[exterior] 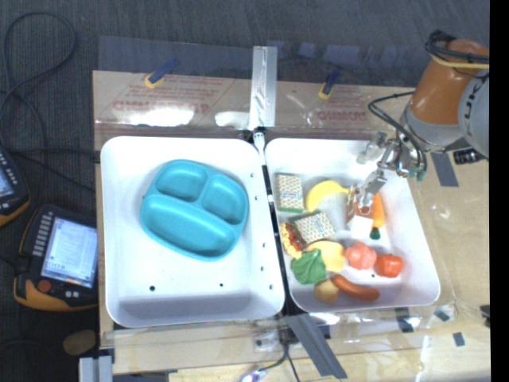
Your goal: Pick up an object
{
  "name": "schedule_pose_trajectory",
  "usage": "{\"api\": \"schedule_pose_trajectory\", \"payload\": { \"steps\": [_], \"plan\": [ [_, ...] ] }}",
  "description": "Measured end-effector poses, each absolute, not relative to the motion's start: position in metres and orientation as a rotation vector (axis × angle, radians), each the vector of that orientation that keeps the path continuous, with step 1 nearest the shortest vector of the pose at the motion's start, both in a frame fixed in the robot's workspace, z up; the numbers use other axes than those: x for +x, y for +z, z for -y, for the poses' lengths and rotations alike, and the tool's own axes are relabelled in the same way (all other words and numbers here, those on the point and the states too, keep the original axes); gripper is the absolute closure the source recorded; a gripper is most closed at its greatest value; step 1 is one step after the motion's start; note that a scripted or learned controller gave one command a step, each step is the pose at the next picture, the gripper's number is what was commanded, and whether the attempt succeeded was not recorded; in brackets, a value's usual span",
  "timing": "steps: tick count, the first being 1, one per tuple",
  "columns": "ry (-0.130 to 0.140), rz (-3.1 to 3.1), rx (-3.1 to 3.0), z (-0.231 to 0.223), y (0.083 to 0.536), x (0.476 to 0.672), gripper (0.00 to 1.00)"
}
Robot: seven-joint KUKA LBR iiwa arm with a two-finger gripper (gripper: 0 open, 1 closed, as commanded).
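Note:
The right bin (413,213) holds several toy foods. Among them are a yellow lemon (326,192), two waffle crackers (289,189), an orange carrot (378,212), a pink peach (360,255), a red tomato (389,265), a green leaf (308,267) and a brown sausage (357,288). My gripper (363,200) reaches down into this bin from the upper right. Its tip is just left of the carrot and right of the lemon, over a small white piece (362,225). Nothing is visibly lifted.
The left bin (119,261) carries a blue compartment plate (195,207). A metal divider post (263,86) stands behind the seam between the bins. A handheld pendant (60,257) lies off the bench at the left. The arm's orange band (445,86) hangs over the right bin's far right corner.

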State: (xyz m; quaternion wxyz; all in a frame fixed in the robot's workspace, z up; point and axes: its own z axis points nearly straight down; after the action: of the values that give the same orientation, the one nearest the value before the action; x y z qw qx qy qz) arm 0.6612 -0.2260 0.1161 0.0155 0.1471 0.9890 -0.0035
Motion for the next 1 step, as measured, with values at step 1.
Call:
{"api": "schedule_pose_trajectory", "payload": {
  "steps": [1],
  "plan": [
    [-0.002, -3.074, 0.621, 0.2231, 0.1711, 0.6302, 0.0]
  ]
}}
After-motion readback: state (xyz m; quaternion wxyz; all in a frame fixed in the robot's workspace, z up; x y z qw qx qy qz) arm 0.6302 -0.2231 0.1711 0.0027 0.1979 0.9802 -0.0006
